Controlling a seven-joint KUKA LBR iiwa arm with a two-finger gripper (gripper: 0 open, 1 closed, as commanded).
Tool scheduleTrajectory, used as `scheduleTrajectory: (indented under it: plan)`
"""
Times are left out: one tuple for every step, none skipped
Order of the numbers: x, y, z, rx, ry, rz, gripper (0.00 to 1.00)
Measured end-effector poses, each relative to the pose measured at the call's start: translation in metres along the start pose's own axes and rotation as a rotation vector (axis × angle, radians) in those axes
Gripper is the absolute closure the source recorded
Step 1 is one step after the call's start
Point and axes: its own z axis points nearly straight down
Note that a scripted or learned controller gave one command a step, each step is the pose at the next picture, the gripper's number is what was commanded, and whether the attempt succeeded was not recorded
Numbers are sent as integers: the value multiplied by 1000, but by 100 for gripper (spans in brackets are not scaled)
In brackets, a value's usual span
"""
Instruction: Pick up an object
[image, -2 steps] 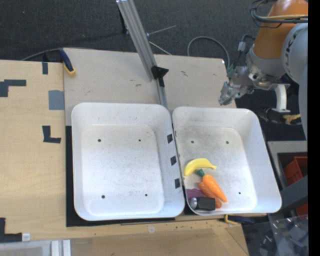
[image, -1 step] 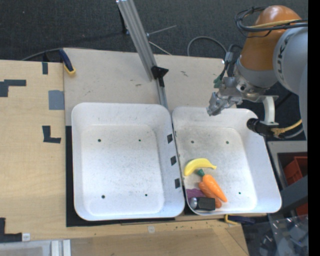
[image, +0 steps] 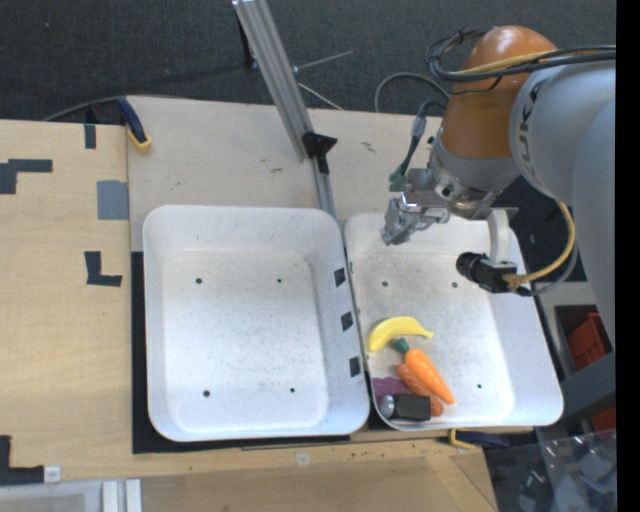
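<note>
The banana, carrot and dark block lie clustered below the end effector, well apart from it; whether its fingers are spread, I cannot tell. Best descend squarely over one item, avoiding its neighbours.

- Pale wood tabletop marked with dark and grey tape patches.
- Dark carpeted floor beyond it.
- Slanted metal rail crossing the top.
</note>
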Motion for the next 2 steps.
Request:
scheduleTrajectory:
  plan:
    - [49, -31, 12, 2, 0, 0, 100]
    - [103, -62, 4, 1, 0, -2, 100]
